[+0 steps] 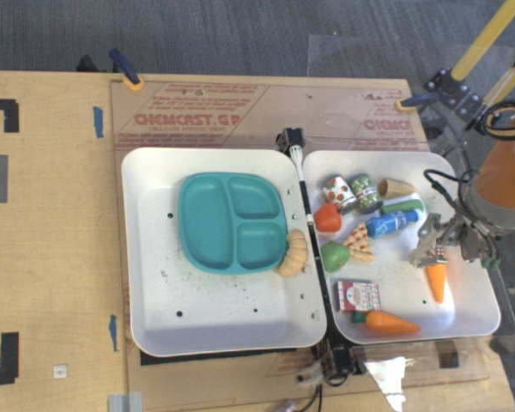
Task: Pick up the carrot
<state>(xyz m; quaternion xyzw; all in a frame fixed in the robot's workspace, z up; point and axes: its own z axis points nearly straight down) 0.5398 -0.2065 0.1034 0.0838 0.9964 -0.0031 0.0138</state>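
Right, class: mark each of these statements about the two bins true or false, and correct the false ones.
1. The teal plate lies in the left bin. True.
2. The bread roll sits in the right bin. False: it is in the left bin, against the plate's right edge.
3. Two carrots are in the right bin. True: the front carrot and the far-right carrot.
4. The gripper is above the teal plate. False: it is over the right bin, just above the far-right carrot.
5. The red carton lies next to the front carrot. True.
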